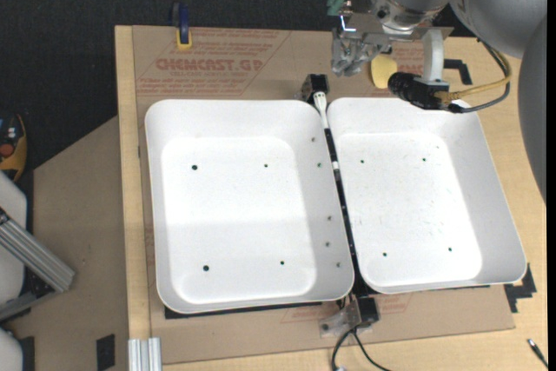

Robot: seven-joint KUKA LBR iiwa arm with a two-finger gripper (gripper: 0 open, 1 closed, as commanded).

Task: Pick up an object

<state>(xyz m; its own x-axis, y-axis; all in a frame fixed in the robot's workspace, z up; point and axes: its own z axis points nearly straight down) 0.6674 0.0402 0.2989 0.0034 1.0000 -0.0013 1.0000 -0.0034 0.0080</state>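
Two shallow white plastic bins side by side on brown cardboard-covered bench [217, 65]: left bin [165, 187], right bin [499, 213]. Two-finger metal gripper [349, 63] hangs beyond right bin's far edge; pale yellow rounded object [380, 70] just beside it on the right, outside bins.

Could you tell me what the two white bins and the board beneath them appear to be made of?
The left bin and right bin look like thin moulded plastic: smooth, faintly glossy, with rounded corners and soft highlights. The board looks like matte brown cardboard or paper-faced sheet with red print; which one, the view leaves open.
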